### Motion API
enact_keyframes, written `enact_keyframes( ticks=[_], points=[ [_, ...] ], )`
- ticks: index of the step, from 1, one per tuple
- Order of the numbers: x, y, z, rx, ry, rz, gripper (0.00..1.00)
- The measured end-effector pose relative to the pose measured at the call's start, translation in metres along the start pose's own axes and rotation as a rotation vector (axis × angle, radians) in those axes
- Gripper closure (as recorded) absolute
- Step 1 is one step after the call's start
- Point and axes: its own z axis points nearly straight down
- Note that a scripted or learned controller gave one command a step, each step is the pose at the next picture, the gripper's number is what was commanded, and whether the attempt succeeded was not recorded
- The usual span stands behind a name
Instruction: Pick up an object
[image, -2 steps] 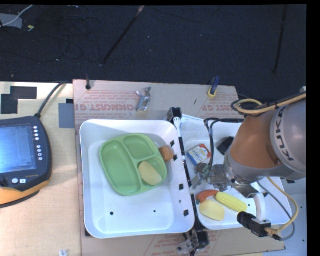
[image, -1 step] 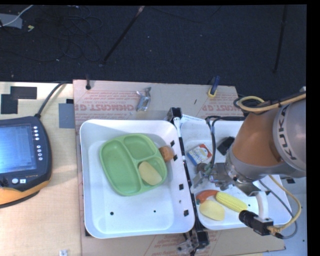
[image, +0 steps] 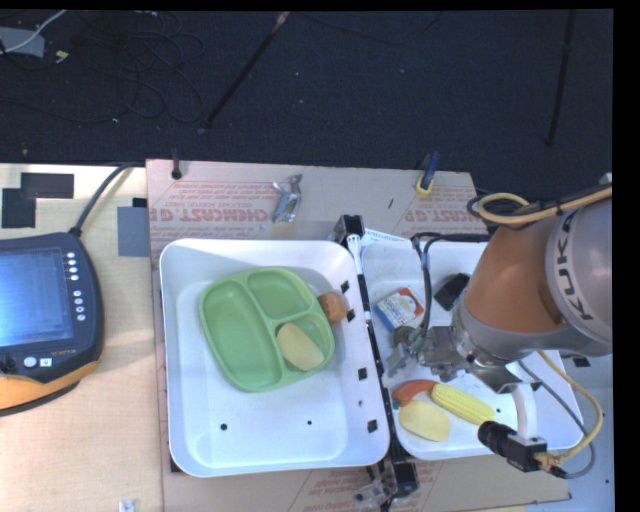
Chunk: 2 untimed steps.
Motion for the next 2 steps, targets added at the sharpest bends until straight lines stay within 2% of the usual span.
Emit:
enact_keyframes(
  ticks=[1,2],
  points=[
    [-0.026,0.003,0.019,-0.012,-0.004,-0.003,0.00],
    [-0.036,-0.005,0.038,0.002,-0.021,0.009,0.00]
  ],
)
